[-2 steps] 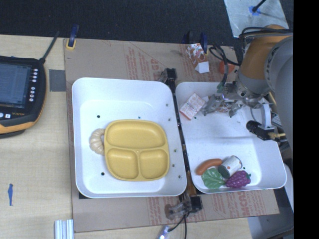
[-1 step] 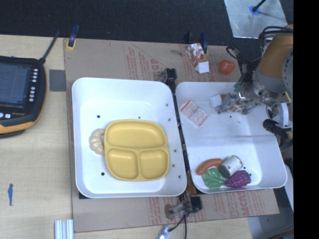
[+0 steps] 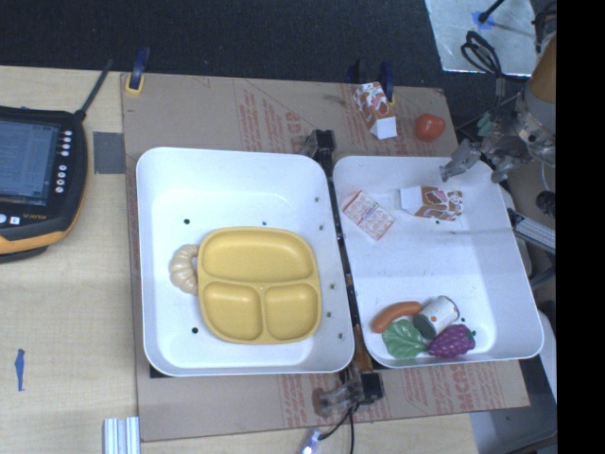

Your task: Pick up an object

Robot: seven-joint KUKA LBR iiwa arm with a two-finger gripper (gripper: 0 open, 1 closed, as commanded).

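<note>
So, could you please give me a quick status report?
Gripper over right bin's far edge, holding nothing seen. Small red-and-white printed carton lies nearby. Path clear.

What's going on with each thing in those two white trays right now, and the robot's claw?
Yellow plate: lying flat, right way up, in the left bin.
Beige toy: tucked against the plate's left edge.
Pink packet: lying flat in the right bin.
White packet: lying flat, apart from the pink one.
Carrot, can, greens, grapes: clustered at the near edge.
Gripper: over the right bin's far corner, holding nothing visible.
</note>
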